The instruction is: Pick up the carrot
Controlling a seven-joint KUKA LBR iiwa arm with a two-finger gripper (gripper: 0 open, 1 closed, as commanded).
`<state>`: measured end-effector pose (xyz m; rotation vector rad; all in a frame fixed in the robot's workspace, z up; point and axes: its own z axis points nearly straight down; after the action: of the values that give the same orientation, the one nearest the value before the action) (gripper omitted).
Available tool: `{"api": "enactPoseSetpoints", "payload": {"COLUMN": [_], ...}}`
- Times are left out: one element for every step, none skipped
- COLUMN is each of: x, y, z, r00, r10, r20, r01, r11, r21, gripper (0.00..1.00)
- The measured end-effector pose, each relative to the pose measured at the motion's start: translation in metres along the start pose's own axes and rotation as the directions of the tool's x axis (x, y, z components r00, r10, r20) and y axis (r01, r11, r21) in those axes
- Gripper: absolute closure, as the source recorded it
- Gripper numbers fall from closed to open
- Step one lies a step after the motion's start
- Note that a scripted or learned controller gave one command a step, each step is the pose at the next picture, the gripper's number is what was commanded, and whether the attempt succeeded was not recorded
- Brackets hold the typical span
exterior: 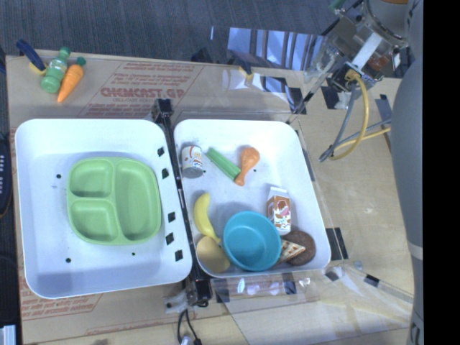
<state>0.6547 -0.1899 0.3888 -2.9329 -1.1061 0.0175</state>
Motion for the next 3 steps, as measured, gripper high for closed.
{"api": "enactPoseSetpoints", "payload": {"x": [-0.035,-0.035,-0.025], "y": [-0.010,-0.006,-0.049], "z": [0.073,0.112,0.112], "r00": [0.985,0.995,0.946], "r10": [0.175,-0.100,-0.325], "r20": [0.001,-0.002,-0.001], "r01": [-0.175,0.100,0.325], "r11": [0.985,0.995,0.946], "r21": [0.000,0.000,-0.001], "gripper": [1.00,1.00,1.00]}}
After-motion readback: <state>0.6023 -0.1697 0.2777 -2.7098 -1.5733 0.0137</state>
